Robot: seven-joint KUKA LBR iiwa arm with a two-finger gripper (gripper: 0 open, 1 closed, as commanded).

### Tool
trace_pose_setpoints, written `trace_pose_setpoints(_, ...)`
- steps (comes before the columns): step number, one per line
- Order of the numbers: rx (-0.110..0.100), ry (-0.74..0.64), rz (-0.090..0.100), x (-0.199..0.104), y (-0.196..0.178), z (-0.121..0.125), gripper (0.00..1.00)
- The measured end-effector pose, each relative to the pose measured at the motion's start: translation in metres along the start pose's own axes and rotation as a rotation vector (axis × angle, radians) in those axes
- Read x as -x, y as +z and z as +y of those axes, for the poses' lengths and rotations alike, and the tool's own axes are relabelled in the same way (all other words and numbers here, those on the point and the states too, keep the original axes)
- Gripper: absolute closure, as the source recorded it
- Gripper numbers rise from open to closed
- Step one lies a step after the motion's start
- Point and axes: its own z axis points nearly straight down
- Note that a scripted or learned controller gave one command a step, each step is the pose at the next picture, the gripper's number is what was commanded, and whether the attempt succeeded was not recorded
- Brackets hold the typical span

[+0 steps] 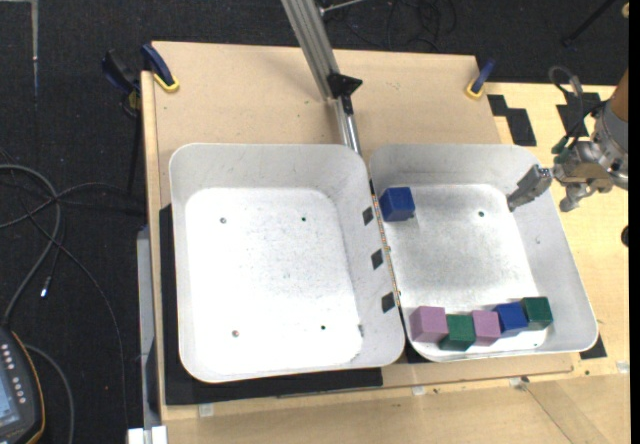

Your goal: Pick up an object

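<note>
So the blocks were all sitting in the right-hand shallow white plastic bin (560, 262), none of them touched. A lone blue cube (397, 203) sat at that bin's upper left corner, well off to the left of the gripper (552, 190) and roughly level with it. The rest were bunched in a row along the bin's near edge, well below the gripper: a light purple cube (429, 322) at the left end, then a dark green cube (460, 331), a second light purple cube (486, 325), a smaller-looking blue cube (512, 316) and a green cube (537, 311) at the right end, each one touching or just beside its neighbour.

The gripper itself hung over the right rim of that bin, coming in from the right on the grey arm (603, 147). Its two fingers looked spread apart, one reaching out over the bin's rim and the other back toward the wrist, with nothing between them. It's small and a bit blurry though, so don't hold me to how wide.

Left of all that was the other shallow white plastic bin (190, 262), side by side with the first. Both sat on the tan wooden bench (260, 97), and a grey metal pole (300, 12) slanted down from the top to the gap between the bins.
</note>
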Motion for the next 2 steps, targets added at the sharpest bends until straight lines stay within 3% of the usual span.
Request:
trace_pose_setpoints(1, 0.000, 0.000, 0.000, 0.000, 0.000, 0.000, 0.00)
trace_pose_setpoints(2, 0.007, -0.001, -0.002, 0.008, -0.034, 0.006, 0.00)
